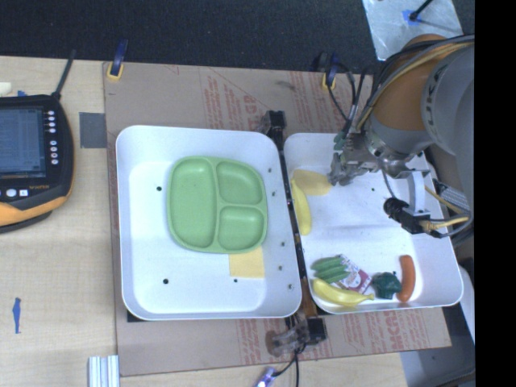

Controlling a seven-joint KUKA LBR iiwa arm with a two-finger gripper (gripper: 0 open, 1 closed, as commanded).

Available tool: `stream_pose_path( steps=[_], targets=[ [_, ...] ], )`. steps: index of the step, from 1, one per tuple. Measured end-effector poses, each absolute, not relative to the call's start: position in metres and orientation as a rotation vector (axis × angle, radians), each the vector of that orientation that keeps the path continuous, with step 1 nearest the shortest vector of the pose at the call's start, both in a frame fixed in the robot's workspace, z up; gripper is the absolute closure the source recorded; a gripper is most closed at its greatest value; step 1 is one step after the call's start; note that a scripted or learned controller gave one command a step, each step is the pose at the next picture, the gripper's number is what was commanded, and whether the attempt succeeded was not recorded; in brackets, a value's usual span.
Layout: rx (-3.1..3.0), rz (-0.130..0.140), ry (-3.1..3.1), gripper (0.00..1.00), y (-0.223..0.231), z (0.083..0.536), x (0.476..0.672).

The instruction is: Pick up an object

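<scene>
My gripper (pixel 344 172) hangs over the back of the right bin (pixel 363 216), just right of a pale yellow piece (pixel 313 183) lying near the bin's back left corner. A long yellow piece (pixel 302 208) lies along that bin's left wall. At the front of the right bin sit a banana (pixel 339 295), a green bean pod (pixel 330 265), a small red and white item (pixel 355 279), a dark green item (pixel 387 283) and a red sausage (pixel 406 278). Nothing shows between the gripper's fingers.
The left bin (pixel 145 240) holds a green divided plate (pixel 218 205) and a yellow cheese slice (pixel 247 264). A teach pendant (pixel 28 156) lies on the bench at far left. The arm's grey body and cables (pixel 419 208) cover the right bin's back right part.
</scene>
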State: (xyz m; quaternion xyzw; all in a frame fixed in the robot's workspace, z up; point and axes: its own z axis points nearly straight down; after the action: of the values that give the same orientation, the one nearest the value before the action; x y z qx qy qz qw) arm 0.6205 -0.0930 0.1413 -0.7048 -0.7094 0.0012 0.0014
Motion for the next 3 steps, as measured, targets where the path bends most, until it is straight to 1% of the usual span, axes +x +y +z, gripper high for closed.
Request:
stream_pose_path(
  steps=[1,2,3],
  targets=[
    [-2.214,0.001,-2.225,1.00,-0.018,0.192,0.628],
    [-2.212,0.007,-2.226,1.00,0.042,0.191,0.604],
    [-2.213,0.007,-2.225,0.00,0.041,0.192,0.604]
  ],
)
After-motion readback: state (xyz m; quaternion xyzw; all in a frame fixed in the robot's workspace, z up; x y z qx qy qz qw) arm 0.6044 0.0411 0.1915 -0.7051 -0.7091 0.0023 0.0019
